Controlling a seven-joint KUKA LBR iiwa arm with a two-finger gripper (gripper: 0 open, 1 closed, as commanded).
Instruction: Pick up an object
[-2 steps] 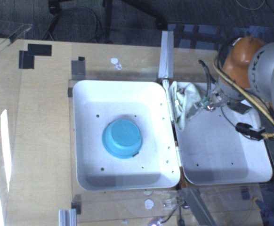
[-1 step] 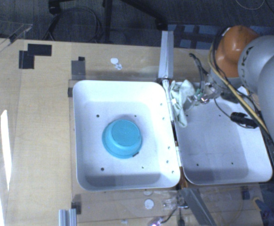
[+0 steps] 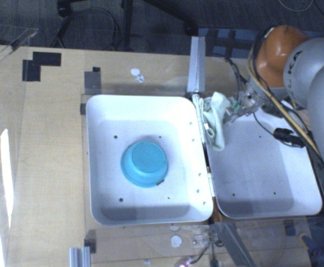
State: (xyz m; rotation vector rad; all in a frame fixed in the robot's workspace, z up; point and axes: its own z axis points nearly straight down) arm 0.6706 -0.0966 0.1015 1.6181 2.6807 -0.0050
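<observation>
A pale green and white cloth (image 3: 214, 122) lies bunched in the far left corner of the right bin (image 3: 268, 177), draped against the wall between the two bins. My gripper (image 3: 232, 109) sits low at the cloth's upper right edge, touching or almost touching it. The grey arm with its orange band (image 3: 278, 50) reaches in from the right. A round blue bowl (image 3: 145, 163) rests upside down near the middle of the left bin (image 3: 112, 121), well away from the gripper.
A metal post (image 3: 195, 65) stands at the far edge between the bins. Black and yellow cables (image 3: 287, 128) hang from the wrist over the right bin's far right part. A tripod base (image 3: 128, 4) sits on the floor behind the bench.
</observation>
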